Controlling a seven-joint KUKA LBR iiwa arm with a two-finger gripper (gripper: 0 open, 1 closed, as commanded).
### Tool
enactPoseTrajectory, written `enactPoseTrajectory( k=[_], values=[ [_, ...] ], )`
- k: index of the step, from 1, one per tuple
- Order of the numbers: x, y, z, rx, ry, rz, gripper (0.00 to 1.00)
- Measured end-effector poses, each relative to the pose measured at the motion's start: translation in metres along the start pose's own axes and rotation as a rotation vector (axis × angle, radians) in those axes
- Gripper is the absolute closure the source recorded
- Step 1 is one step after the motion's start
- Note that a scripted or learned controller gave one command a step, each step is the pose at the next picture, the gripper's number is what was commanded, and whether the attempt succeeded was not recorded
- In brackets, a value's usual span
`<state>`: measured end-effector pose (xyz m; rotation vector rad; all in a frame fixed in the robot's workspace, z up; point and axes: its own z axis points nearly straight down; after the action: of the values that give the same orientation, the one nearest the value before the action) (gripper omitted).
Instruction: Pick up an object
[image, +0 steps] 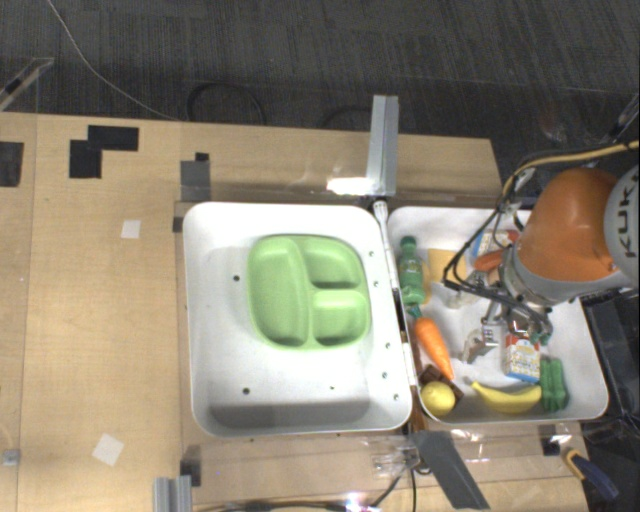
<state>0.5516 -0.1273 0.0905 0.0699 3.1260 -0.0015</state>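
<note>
Bench edge nearest the camera carries the front rims of both bins. Right bin (596, 395), front row: lemon (438, 398) in the left corner, banana (507, 397) lying flat just to its right, a green block-like item (553, 383) touching the banana's right end. Carrot (434, 344) sits just behind the lemon, angled along the bin's left side. Gripper (490, 338) hangs over the middle of this bin, between the carrot and a small white-and-red carton (521, 358) — fingers too small and cluttered to read, so I cannot tell how far apart they are or whether anything is between them. Nothing visibly lifted; every item looks to be resting on the bin floor. Further back, green bottle (410, 270) lies along the left wall, with a pale yellow flat piece (439, 266) beside it. Arm's orange band (564, 238) covers the back right of the bin, cables looping off it. Left bin (215, 330) holds a green divided tray (307, 289), roughly centred, three compartments facing up.
</note>
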Motion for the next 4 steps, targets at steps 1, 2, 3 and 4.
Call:
enactPoseTrajectory(
  k=[1,2,3,4],
  values=[
    [-0.064,0.037,0.003,-0.002,0.0,0.103,0.0],
    [0.002,0.042,0.0,0.001,0.0,0.132,0.0],
    [0.004,-0.037,-0.03,0.003,0.004,0.146,0.0],
    [0.04,-0.041,-0.001,0.001,-0.004,0.253,0.0]
  ],
)
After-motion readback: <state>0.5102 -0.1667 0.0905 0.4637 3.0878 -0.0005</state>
